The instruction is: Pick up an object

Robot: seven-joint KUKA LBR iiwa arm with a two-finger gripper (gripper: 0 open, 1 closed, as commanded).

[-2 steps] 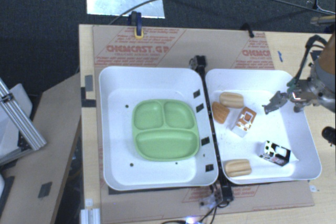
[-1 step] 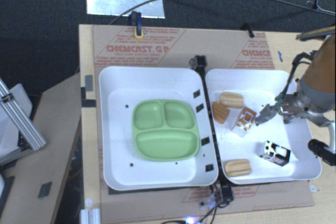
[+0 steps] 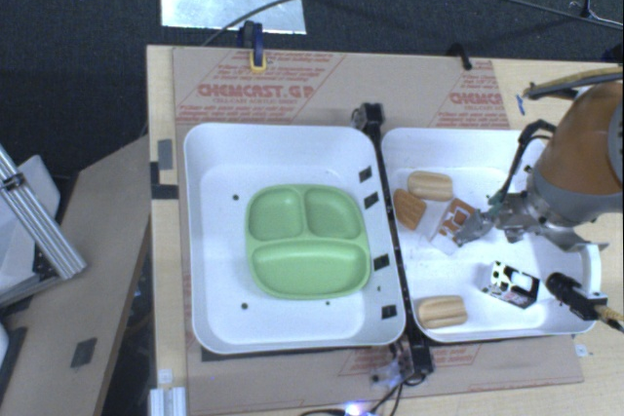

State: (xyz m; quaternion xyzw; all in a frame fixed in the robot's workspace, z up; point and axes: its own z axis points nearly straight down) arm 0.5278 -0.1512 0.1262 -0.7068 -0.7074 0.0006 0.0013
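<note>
So far nothing is being lifted: the gripper [image 3: 476, 227] is reaching low into the right bin [image 3: 468, 151], its fingers hovering at a small clear packet with orange print [image 3: 452, 221], though whether they are apart or closed is impossible to tell. The grasp and lift are remaining, I judge.

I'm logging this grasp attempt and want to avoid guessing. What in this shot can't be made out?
- Gripper: in the camera view its fingers blur into the clear packet beneath, so open or shut is unreadable, as is any contact.
- Arm: cut off by the right edge.
- Black-and-white object: too small to identify.
- Right bin: its far right part is hidden under the arm.
</note>
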